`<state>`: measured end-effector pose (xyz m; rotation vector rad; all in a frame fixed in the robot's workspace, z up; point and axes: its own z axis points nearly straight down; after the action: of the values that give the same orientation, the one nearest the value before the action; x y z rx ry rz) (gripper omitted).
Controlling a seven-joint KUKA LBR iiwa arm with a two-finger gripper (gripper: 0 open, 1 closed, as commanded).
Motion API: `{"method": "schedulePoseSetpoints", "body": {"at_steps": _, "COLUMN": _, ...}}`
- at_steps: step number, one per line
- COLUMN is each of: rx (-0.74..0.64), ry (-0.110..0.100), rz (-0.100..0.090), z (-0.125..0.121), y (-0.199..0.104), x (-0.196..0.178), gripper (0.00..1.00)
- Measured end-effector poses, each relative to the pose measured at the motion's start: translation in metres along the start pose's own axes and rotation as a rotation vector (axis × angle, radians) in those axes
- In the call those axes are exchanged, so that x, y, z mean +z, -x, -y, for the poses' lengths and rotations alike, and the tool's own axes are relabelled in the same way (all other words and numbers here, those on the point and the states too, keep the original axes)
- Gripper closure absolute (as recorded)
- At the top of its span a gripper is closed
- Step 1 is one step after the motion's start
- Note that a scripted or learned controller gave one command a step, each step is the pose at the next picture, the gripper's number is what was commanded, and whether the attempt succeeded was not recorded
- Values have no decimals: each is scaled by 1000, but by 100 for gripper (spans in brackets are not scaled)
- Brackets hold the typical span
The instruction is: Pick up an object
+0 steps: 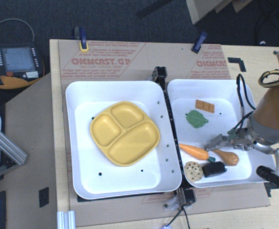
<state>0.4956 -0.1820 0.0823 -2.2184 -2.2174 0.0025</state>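
Orange plastic toy carrot [194,151]: just below-left of my end effector [218,141]; I judge it light, rigid, slick; grip across thick middle; end effector state: I cannot tell; brown drumstick-shaped toy [226,156] directly beneath.

The arm [273,116] reaches in from the right, its orange band above the grey wrist. The gripper [215,142] hangs low, pointing left, its fingers slightly parted.
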Motion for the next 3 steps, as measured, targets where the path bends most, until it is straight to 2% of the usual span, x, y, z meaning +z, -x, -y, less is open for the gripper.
{"method": "schedulePoseSetpoints", "body": {"at_steps": 1, "rx": 0, "ry": 5, "rz": 3, "z": -1, "y": 1, "x": -12, "gripper": 100}}
{"method": "schedulePoseSetpoints", "body": {"at_steps": 2, "rx": -1, "ry": 10, "rz": 5, "z": 2, "y": -1, "x": -56, "gripper": 100}}
{"method": "schedulePoseSetpoints", "body": {"at_steps": 3, "rx": -2, "ry": 12, "rz": 6, "z": -2, "y": -4, "x": -119, "gripper": 100}}
